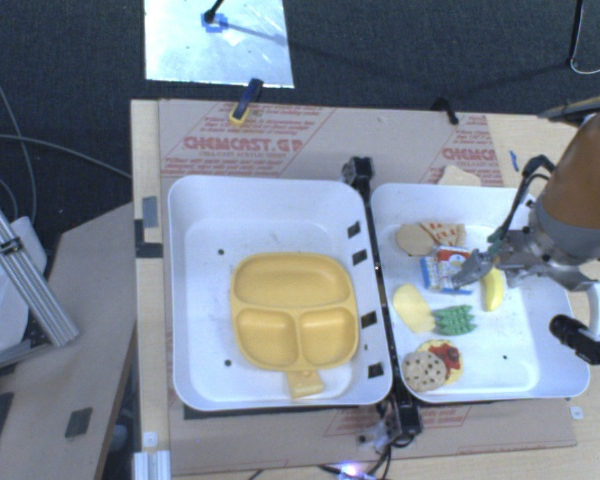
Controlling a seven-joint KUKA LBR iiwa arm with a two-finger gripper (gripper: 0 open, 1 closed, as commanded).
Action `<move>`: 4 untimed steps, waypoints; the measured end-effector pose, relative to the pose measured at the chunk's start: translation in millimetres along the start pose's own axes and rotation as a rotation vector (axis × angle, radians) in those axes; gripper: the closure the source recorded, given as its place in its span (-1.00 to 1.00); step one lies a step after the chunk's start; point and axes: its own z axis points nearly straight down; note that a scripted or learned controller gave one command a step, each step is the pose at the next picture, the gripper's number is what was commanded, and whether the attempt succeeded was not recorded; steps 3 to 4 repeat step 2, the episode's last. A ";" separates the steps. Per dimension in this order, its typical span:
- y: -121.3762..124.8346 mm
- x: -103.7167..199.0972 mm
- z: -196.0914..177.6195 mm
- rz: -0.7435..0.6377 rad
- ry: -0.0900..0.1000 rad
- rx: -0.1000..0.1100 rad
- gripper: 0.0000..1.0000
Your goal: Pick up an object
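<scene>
Arm over the right bin (540, 373), reaching for a packet

Left bin (195, 268) holds a yellow tray (293, 308). The hand (473, 269), grip not readable here, sits at the small packet (445, 268) among toy foods; likely light, crinkly and slippery, best pinched across its narrow sides

Dark carpet (70, 48) covers the floor around the bench, with a shiny metal sheet (218, 26) lying on it at twelve o'clock and thin cables (40, 143) trailing across it toward nine. The bench top is a brown cardboard sheet (310, 133) printed with red lettering. At eight o'clock a tan side table (75, 368) stands against it, with a slanted aluminium rail (20, 268) above it.
</scene>
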 end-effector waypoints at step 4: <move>-12.6 19.3 82.2 0.000 0.000 -0.010 1.00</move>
